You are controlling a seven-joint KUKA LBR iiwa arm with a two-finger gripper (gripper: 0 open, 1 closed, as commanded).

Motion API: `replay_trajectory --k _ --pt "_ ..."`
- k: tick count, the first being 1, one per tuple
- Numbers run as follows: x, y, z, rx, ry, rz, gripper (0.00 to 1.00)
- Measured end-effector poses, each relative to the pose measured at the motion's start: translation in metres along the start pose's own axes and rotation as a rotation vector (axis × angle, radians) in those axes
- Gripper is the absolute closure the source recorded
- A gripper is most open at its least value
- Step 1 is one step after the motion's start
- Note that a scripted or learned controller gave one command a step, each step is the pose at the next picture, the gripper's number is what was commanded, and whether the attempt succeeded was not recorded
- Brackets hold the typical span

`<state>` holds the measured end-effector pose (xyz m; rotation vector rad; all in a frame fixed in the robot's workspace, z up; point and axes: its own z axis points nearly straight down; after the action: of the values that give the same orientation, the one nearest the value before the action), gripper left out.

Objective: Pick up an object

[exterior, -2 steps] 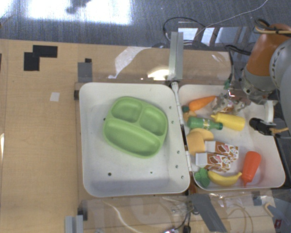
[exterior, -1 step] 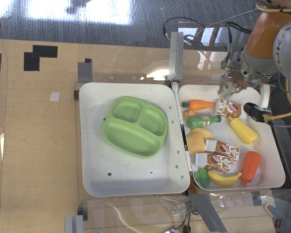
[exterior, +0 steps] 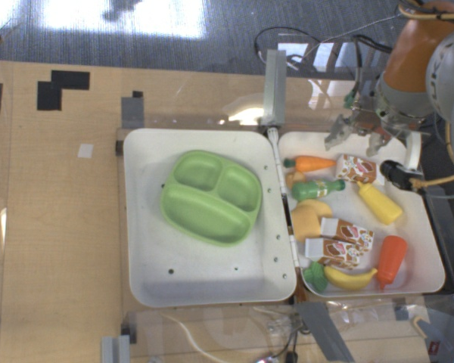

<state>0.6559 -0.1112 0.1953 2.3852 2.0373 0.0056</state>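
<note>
At the upper right of the frame the gripper (exterior: pixel 357 136) hangs over the far rim of the right bin (exterior: pixel 431 267), its fingers spread apart with nothing between them. Just below it lie a carrot (exterior: pixel 315 163) and a printed carton (exterior: pixel 356 169). A yellow bottle (exterior: pixel 379 203), red bottle (exterior: pixel 391 260) and banana (exterior: pixel 350 278) crowd the bin's right and lower edges. The left bin (exterior: pixel 147 271) holds a green divided plate (exterior: pixel 211 196) amid broad bare floor.

printed cartons (exterior: pixel 346 243), pics only, no legible txt or nos.
</note>
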Motion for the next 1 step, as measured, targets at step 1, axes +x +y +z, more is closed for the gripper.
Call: replay_trajectory --k 1 --pt "-0.0411 -0.0023 0.0777 -0.032 -0.005 -0.135 0.0"
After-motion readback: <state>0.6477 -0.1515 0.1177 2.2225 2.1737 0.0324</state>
